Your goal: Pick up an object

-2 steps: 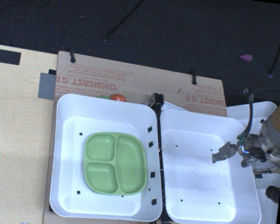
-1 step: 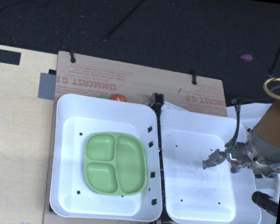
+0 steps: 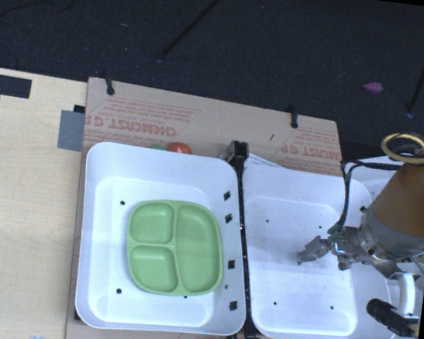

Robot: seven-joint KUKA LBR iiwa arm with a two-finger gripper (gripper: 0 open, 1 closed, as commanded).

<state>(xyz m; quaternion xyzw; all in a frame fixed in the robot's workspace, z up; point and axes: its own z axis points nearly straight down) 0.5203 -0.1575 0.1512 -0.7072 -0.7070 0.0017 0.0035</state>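
A light green divided plate [image 3: 175, 247] lies flat in the middle of the left bin [image 3: 107, 189]. My gripper [image 3: 327, 256] hangs low over the right bin [image 3: 286, 308], near its right side, well away from the plate. Its two fingers stand apart, so it is open, and nothing shows between them. The grey arm with the orange band [image 3: 412, 197] comes in from the right edge.
A small red-orange object [image 3: 178, 148] sits just behind the back rim of the left bin, on the cardboard sheet [image 3: 203, 124]. A black divider [image 3: 237, 239] runs between the two bins. A cable [image 3: 345, 199] loops down beside the wrist.
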